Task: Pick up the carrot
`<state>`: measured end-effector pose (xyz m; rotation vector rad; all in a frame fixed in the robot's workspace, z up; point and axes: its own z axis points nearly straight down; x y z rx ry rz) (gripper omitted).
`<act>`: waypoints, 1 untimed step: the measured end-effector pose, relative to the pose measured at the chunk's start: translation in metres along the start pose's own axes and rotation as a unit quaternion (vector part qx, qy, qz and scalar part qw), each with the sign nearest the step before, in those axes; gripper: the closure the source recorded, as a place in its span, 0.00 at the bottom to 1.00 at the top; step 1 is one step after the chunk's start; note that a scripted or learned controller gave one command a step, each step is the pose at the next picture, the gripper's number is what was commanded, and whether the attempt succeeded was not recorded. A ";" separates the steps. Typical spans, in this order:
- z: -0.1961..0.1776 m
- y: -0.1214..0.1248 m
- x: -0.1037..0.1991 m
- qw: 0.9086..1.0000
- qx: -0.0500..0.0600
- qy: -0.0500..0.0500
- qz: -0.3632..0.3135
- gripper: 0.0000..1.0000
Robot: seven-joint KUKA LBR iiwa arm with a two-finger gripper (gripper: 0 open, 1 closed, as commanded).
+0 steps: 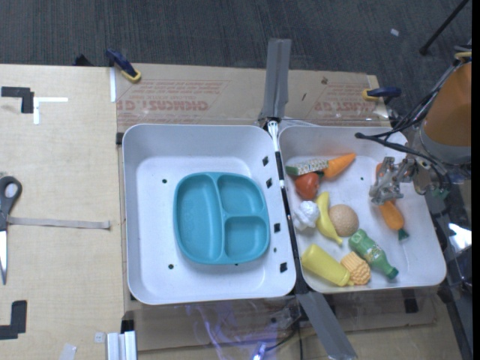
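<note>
While 2 orange carrot-like items are listed in the right bin (431,272), the one taken as the carrot (391,216) lies near that bin's right wall, green stem end pointing toward the lower right. It is seen resting on the bin floor, not lifted. The claw (384,189) is placed just above the carrot's upper end, touching or nearly so; whether its fingers are apart or together cannot be told, and nothing is seen held between them.

A 2nd orange piece (339,163) is noted at the bin's upper middle, beside a red tomato (307,184). Also entered: 1 banana (327,217), 1 round tan item (344,219), 1 green bottle (371,251), 1 corn cob (355,268), 1 yellow block (325,265).

The left bin (142,201) is recorded holding 1 teal divided plate (222,217). Scissors (6,223) lie on the worktop (60,276).

Progress is judged early: approach made, grasp and lift outstanding.
</note>
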<state>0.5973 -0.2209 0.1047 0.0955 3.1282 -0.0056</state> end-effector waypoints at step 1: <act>-0.051 0.068 0.007 0.997 -0.001 0.003 0.079 1.00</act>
